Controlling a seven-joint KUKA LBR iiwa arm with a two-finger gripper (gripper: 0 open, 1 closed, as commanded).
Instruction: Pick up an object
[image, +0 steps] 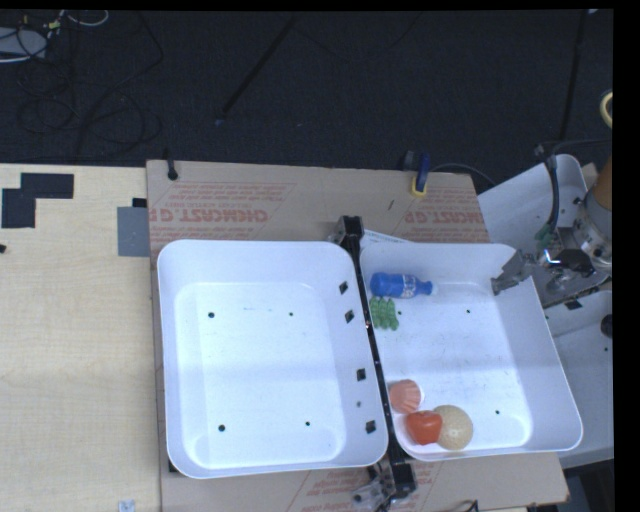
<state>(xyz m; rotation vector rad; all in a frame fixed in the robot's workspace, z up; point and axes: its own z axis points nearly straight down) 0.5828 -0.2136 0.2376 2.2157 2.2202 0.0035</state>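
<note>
Several small things lie in the right bin (520, 400), any of which could serve as the object to lift. A small blue bottle (398, 286) lies on its side near the upper left corner of that bin, close against the divider between the two bins. Just below it sits a little green cluster (384, 314), too small to name with confidence. Down at the lower left corner of the same bin three rounded pieces crowd together: a pale pink one (405, 395), a red one (424, 427) and a cream one (454, 427), the red and cream touching. The left bin (185, 300) holds nothing to grasp.

The bottle looks light and stiff, probably smooth plastic that may roll or slip; pinching across its body at the middle, at right angles to its length, seems the safest hold. The rounded pieces look light too, perhaps soft, but their packing against the corner wall leaves little room for fingers on either side.

The tool (515, 272) hangs at the upper right rim of the right bin, at the right side of the frame, with nothing seen in it; whether it is spread or pressed together I cannot tell. The bottle lies well to its left at about the same height in the frame; the rounded pieces lie far down and to its left.
</note>
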